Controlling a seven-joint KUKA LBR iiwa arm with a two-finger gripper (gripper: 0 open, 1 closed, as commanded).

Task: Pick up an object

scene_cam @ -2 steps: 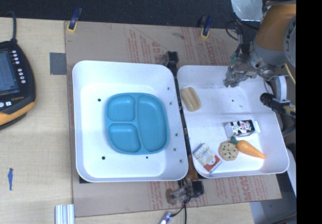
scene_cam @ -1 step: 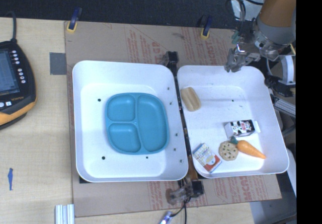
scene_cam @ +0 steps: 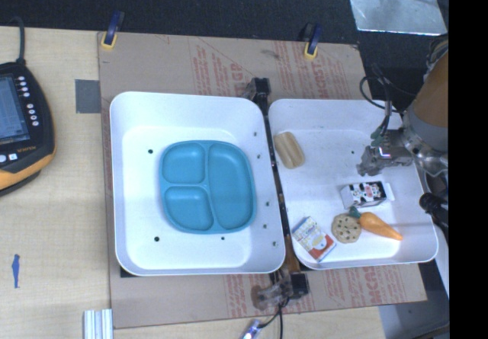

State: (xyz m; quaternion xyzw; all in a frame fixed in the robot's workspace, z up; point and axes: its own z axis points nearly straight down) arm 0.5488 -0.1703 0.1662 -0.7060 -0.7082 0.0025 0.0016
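The right bin [scene_cam: 320,120] holds several small objects. A tan bread-like piece [scene_cam: 289,149] lies near its left wall. A small black-and-white packet [scene_cam: 367,193] sits right of centre, with an orange carrot [scene_cam: 378,226] and a round cookie [scene_cam: 346,228] below it. A red-and-white packet [scene_cam: 312,238] lies at the bin's front left. My gripper [scene_cam: 376,159] hangs over the right side of this bin, just above the black-and-white packet, and I see nothing between its fingers. The arm comes in from the right edge.
The left bin [scene_cam: 130,177] holds a blue divided plate [scene_cam: 207,185]. A teach pendant [scene_cam: 21,124] lies on the bench at the far left. Clamps [scene_cam: 113,29] hold the cardboard sheet under the bins. Cables run near the arm at the right.
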